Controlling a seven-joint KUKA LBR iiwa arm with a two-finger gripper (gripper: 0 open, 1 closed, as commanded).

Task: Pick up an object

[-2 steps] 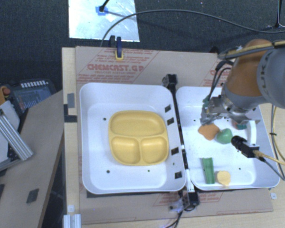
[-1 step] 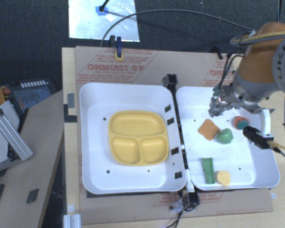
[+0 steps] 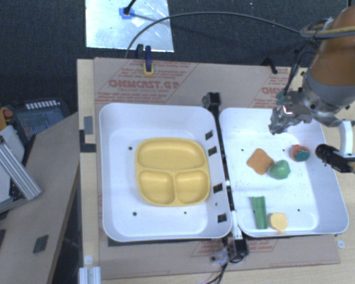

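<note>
Gripper (image 3: 282, 122) hangs at 12 o'clock of right white bin (image 3: 331, 209), nothing between its fingers; spread or pressed, cannot tell. Candidates cluster toward 5 o'clock of it: flat orange piece (image 3: 260, 160) touching round green piece (image 3: 279, 170), red-teal ball (image 3: 300, 153) just beside. Judgement: poised above, free to drop on any. Yellow compartment tray (image 3: 168, 171) sits in left bin.

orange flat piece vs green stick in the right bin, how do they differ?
The flat orange rounded piece is broad and blocky; the long green stick is narrow. The orange piece lies mid-bin, touching or nearly touching a green rounded lump; the stick lies near the front wall, beside a yellow disc. Both lie flat in the right white bin.
</note>
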